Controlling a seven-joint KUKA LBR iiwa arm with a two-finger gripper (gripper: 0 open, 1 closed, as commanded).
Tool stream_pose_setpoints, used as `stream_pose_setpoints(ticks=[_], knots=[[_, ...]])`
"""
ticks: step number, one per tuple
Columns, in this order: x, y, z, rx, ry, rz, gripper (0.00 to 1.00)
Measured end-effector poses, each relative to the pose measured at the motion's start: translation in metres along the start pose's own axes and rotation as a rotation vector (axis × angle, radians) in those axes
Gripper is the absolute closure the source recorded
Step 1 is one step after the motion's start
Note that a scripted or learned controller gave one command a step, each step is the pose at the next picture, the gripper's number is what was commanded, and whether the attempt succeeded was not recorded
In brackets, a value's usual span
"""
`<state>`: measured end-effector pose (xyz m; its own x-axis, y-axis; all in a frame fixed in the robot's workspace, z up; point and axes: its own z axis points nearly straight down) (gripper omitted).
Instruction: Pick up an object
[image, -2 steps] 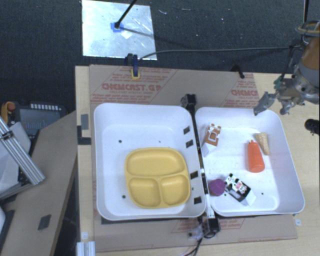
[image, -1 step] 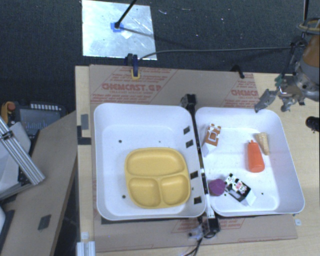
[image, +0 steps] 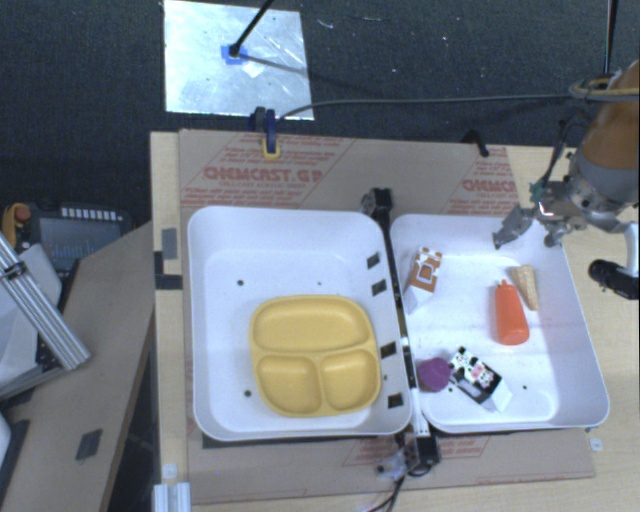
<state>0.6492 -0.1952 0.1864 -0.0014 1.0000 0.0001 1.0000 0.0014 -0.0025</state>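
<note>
Yellow tray (image: 314, 354) in left bin (image: 215, 240); orange bottle (image: 510, 313) in right bin (image: 585, 385); fingers (image: 508, 230) apart, empty.

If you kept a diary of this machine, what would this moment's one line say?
stage: approach | gripper: open, above right bin's far edge, holding nothing | nearest: cone, orange bottle | yellow tray: left bin

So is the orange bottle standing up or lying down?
Lying down. The orange bottle rests on its side on the floor of the right bin, its narrow end pointing to the far wall.
</note>
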Motion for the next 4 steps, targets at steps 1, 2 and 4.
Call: stream_pose_setpoints(ticks=[1, 2, 4], knots=[[0.007, -0.004, 0.060, 0.000, 0.001, -0.001, 0.00], [0.010, -0.001, 0.101, -0.009, 0.004, -0.006, 0.00], [-0.002, 0.002, 0.032, -0.010, -0.003, 0.000, 1.00]])
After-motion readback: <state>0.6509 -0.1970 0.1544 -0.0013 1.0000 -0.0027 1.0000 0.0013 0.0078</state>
